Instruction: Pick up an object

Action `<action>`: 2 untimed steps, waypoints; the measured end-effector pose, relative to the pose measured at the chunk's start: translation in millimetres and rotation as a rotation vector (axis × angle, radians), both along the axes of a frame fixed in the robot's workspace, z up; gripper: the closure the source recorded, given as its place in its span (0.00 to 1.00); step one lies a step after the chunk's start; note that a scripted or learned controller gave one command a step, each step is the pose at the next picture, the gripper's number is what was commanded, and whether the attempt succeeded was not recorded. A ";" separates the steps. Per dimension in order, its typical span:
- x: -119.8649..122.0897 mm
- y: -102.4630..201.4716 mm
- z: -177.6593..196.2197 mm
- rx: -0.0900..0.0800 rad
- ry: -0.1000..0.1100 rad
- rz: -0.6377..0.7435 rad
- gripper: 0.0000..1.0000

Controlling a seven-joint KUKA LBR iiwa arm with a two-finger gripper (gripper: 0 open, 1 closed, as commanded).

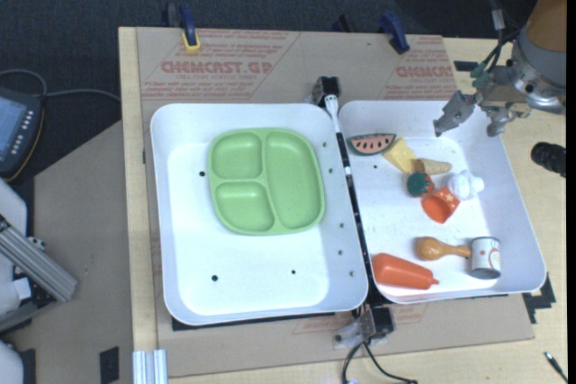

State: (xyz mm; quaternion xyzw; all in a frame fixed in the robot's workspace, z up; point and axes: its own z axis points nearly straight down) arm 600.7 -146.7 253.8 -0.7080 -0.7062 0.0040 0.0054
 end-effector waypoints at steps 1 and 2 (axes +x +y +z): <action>2.2 0.1 8.0 -0.002 -0.014 0.002 0.00; -0.9 5.0 -35.8 -0.001 -0.008 0.003 0.00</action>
